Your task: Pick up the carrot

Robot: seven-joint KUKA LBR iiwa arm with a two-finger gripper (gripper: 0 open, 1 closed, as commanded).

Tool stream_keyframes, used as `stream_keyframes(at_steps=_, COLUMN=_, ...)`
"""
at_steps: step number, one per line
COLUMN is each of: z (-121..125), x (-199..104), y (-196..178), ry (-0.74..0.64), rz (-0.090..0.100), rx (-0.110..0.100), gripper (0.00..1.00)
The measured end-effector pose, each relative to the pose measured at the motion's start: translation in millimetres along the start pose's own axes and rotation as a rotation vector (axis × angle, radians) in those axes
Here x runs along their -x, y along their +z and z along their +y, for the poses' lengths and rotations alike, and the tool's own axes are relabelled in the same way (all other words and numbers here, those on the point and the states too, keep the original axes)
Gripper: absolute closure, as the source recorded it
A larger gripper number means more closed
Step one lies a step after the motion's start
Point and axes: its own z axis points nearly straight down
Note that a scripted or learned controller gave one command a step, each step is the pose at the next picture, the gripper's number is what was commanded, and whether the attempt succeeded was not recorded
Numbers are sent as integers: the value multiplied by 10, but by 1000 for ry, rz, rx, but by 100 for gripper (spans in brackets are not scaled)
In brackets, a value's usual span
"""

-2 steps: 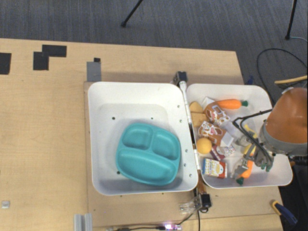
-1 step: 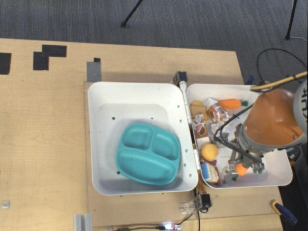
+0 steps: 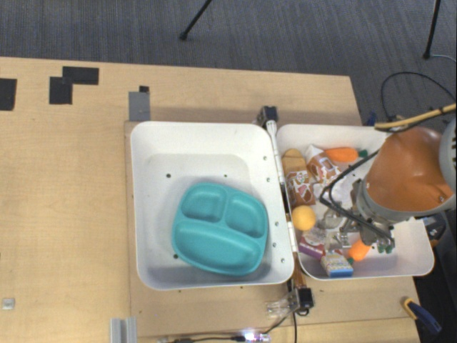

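The gripper [image 3: 355,240] is lowered into the right bin [image 3: 421,263], its fingers set about an orange piece [image 3: 359,250] near the bin's front wall; whether this is gripped cannot be told. The carrot [image 3: 341,153] is seen at the bin's back wall, well apart from the gripper. A yellow lemon [image 3: 304,218] lies by the bin's left wall. A teal divided plate [image 3: 220,228] rests in the left bin [image 3: 143,191].

Grey carpet [image 3: 285,20] beyond wooden bench [image 3: 64,213]

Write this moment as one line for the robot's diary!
tool: low in right bin | carrot: far end, not held | teal tray: left bin
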Motion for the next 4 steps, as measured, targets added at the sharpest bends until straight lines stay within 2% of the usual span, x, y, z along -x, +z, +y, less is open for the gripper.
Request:
stream_keyframes(at_steps=1, z=-230, x=372, y=-1269, ry=-62, rz=10, rx=2, gripper=100)
stream_keyframes(at_steps=2, z=-227, x=368, y=-1264, ry=-62, rz=12, rx=3, gripper=0)
stream_keyframes(at_steps=3, z=-303, x=58, y=-440, ry=-367, rz=15, rx=6, gripper=0)
stream_keyframes(at_steps=4, z=-150, x=47, y=122, ry=-553, rz=9, rx=6, gripper=0)
